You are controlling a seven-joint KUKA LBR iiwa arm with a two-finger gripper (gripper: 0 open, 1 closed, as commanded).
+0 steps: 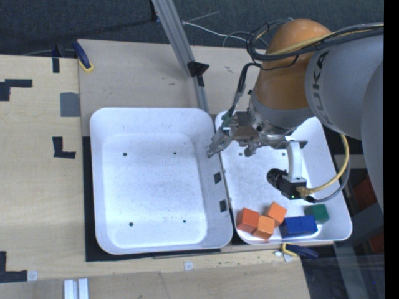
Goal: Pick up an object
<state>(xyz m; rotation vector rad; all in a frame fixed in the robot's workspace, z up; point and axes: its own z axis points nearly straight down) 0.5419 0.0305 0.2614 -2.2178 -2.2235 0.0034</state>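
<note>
Several small blocks lie at the near end of the right bin [324,143]. Three are orange: one [249,218], one [265,227] and one [277,212]. Beside them are a blue block [298,226] and a green block [320,213]. My gripper [240,141] hangs over the far left part of the right bin, close to the wall shared with the left bin. It is well apart from the blocks, and I see nothing held in it. The orange-banded wrist hides the bin's far end.
The left bin [103,167] stands beside the right one. A slanted metal rail [181,42] rises behind the bins. A black cylinder with a yellow cable [283,182] hangs off the wrist above the right bin's middle.
</note>
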